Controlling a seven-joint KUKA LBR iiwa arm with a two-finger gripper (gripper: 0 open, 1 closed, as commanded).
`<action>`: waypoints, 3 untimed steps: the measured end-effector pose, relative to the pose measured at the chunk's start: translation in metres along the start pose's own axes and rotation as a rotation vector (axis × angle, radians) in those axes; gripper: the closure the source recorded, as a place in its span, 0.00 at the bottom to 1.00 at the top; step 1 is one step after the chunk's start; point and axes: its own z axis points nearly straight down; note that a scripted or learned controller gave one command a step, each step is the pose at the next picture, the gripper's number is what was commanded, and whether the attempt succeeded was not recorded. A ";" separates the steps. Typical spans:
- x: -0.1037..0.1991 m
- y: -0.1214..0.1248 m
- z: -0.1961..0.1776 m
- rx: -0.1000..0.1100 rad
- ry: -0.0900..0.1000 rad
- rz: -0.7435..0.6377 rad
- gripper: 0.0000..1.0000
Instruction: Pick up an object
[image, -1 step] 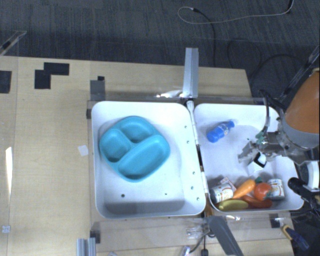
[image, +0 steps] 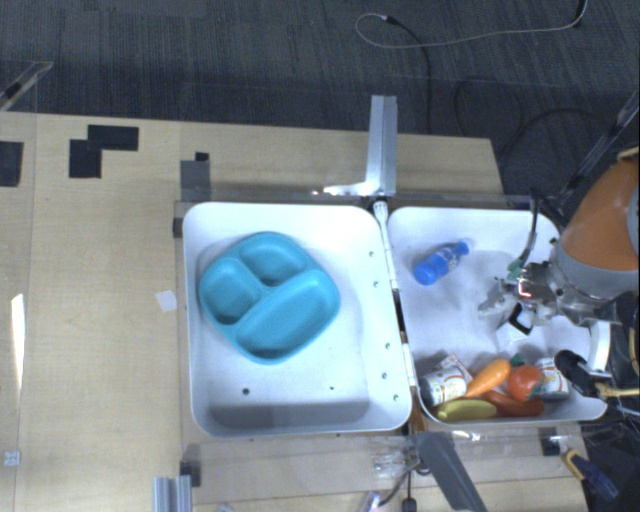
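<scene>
Hovering end effector (image: 512, 300) near right bin's (image: 470, 225) edge.

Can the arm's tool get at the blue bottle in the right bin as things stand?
Probably yes. The blue bottle lies alone on bare bin floor in the right bin, nothing on or against it, and the tool hangs close by over the same bin.

A light wooden bench (image: 90, 330) with black square markings (image: 102, 145) bears two shallow white bins, the left bin (image: 290, 405) holding a blue three-compartment plastic plate (image: 268, 294), while a thin grey cable (image: 470, 35) loops across the dark carpeted floor (image: 200, 50) beyond.
</scene>
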 end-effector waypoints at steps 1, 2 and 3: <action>-0.009 0.031 0.014 -0.028 0.000 0.149 0.00; 0.030 0.043 -0.036 0.007 0.000 0.128 0.00; -0.004 0.061 0.009 -0.026 -0.002 0.088 0.00</action>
